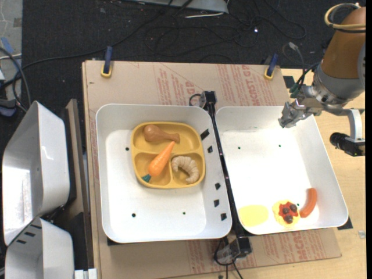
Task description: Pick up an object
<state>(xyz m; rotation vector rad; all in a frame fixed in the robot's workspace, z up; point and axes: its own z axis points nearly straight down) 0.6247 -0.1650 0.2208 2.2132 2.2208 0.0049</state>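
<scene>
bins: two; left bin (116, 214), right bin (261, 150)
left bin: one yellow divided plate (139, 166) holding one drumstick (161, 134), one carrot (162, 159), one shrimp (186, 168)
right bin, near edge: one yellow disc (253, 215), one small pizza piece (286, 211), one sausage (308, 202) by near-right corner
arm: in from right, gripper (289, 115) low over right bin's far-right corner, nothing held
fingers: spread can't tell

Dark floor (52, 22) strewn with cables (174, 25); a cardboard sheet (168, 77) (clamped at top) covers the bench.
</scene>
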